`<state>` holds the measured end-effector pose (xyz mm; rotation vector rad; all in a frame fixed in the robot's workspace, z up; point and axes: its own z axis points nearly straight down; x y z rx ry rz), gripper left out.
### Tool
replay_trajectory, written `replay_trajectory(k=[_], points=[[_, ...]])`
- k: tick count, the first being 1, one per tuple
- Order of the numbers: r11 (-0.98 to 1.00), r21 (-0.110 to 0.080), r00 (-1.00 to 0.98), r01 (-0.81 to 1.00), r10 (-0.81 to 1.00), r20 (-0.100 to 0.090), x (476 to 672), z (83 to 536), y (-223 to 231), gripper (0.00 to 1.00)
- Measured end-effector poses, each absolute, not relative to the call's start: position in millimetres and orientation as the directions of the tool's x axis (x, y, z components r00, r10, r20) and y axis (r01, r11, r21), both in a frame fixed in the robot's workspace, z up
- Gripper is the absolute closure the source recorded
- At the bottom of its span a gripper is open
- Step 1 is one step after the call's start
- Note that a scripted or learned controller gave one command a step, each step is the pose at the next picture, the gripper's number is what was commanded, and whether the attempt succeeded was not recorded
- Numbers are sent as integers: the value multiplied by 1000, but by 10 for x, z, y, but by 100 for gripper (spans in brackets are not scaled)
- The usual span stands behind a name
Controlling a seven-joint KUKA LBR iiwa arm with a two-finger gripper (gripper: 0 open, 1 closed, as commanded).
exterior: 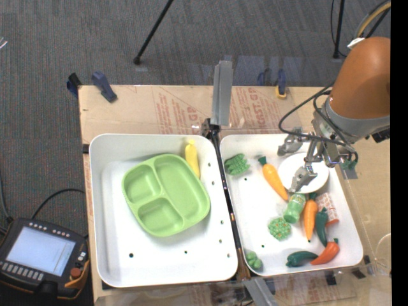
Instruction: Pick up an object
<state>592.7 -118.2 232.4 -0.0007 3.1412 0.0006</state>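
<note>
The right bin (255, 209) holds several toy foods: an orange carrot (274, 179), a small white plate (317, 180), a green bottle (294, 208), a second carrot (310, 217), a dark green pepper (321, 225), a red and white piece (329, 204), two green leafy pieces (236, 164) (278, 228), and an orange pepper (327, 254). My gripper (306, 173) hangs over the white plate, just above the green bottle. It is open with nothing between its fingers.
The left bin (108, 234) holds a green divided plate (166, 194) and a yellow toy (192, 158) by its far right wall. A green pepper (299, 258) and a green lump (254, 259) lie near the right bin's front wall. A pendant (41, 254) sits at the lower left.
</note>
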Motion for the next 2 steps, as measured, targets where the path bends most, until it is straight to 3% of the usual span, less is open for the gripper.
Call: replay_trajectory(k=[1,2], points=[[1000,1,-1000,22,22,0,5990,868,-1281,0],[997,1,-997,80,80,2,5122,869,-1364,0]])
